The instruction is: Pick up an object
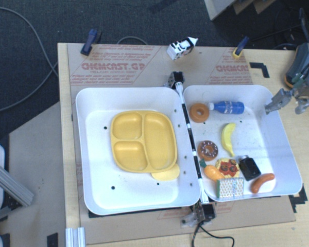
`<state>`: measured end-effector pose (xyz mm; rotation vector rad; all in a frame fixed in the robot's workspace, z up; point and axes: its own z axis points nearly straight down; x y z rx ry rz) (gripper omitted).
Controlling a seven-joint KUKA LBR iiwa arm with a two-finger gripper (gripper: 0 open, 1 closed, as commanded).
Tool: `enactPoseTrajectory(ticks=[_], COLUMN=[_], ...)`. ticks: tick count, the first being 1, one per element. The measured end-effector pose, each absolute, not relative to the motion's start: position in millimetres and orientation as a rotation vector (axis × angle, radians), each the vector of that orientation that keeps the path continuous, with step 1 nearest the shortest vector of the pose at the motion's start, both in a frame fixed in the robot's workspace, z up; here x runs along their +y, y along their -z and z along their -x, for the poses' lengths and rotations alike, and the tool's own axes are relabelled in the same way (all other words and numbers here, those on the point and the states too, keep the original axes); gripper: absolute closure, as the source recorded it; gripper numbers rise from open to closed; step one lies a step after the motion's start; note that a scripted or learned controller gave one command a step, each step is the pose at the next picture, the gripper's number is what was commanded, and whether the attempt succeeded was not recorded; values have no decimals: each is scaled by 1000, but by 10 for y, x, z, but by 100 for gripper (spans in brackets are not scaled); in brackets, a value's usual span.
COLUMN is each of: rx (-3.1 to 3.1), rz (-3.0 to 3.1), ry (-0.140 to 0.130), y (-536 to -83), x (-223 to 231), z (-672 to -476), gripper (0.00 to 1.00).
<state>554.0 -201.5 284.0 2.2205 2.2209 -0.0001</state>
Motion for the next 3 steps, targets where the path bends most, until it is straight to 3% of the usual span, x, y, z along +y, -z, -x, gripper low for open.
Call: enactPoseTrajectory(ticks=[1, 2, 3], rx=[2225, 2224, 2221], rz=[-2222, -2223, -2222], ry=[1, 2, 0], y=[-1718, -945, -1049], x=[-1159, -1073, -1075], z=[-5212, -5592, -5600], gripper=[0, 0, 100])
